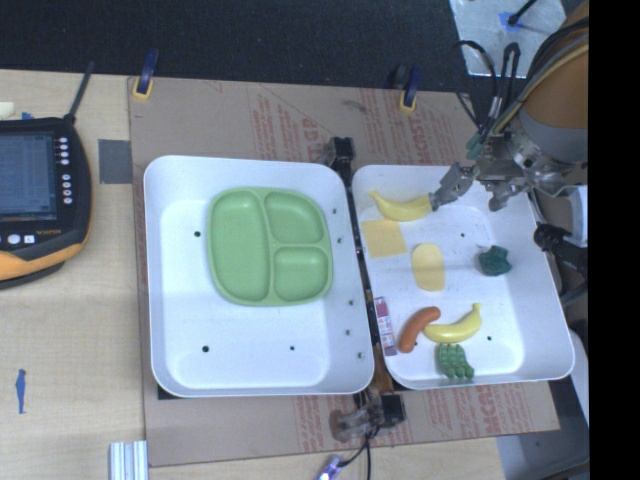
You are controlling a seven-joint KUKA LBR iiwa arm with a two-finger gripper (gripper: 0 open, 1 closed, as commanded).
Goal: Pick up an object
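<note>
Gripper (pixel 474 190) open, finger touching curved glossy yellow banana (pixel 400 207).

The arm (pixel 560 88) is grey with an orange band, black cables looping above its metal claw (pixel 470 190).

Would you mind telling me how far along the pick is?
Done: the gripper has reached the right bin. In hand: one finger is at the tip of the upper banana. Left: nothing is lifted; gripping and raising it remain.
</note>
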